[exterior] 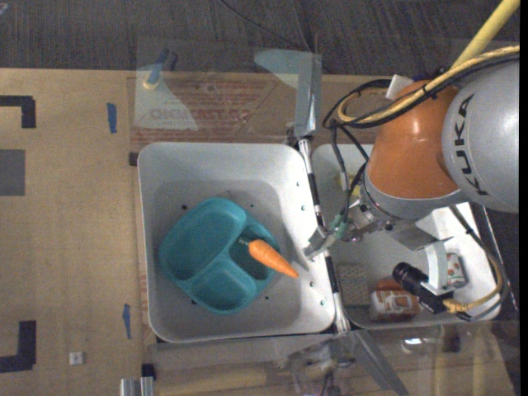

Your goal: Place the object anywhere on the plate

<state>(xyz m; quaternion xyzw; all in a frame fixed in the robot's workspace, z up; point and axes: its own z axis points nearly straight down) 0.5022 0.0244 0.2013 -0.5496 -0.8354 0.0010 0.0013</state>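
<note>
Camera view: left bin (165, 180) holds a teal divided plate (194, 254), set at a slant on the bin floor; the carrot (271, 257) lies on the plate's right side, thick end over the plate beside the divider, pointed tip reaching past the rim toward the bin's right wall; long axis runs upper left to lower right. The arm (487, 139) reaches in from the right over the right bin (371, 320); its jaws hang at the wall between the two bins, just right of and slightly above the carrot's tip, near it but apparently apart. Whether the jaws are released or clenched cannot be told at this size; nothing shows between them. Key relation: carrot lies down and left of the jaws, tip nearest them, thick end farthest. Judgement: the carrot is mostly on the plate, so the task looks done or nearly so; risk is the overhanging tip, as a nudge could roll the carrot off the rim. Surface: smooth white bin floor, shallow walls, little room between plate and right wall; right bin carries a small orange-brown packet (392, 301); the worktop (66, 221) around is pale wood.
</note>
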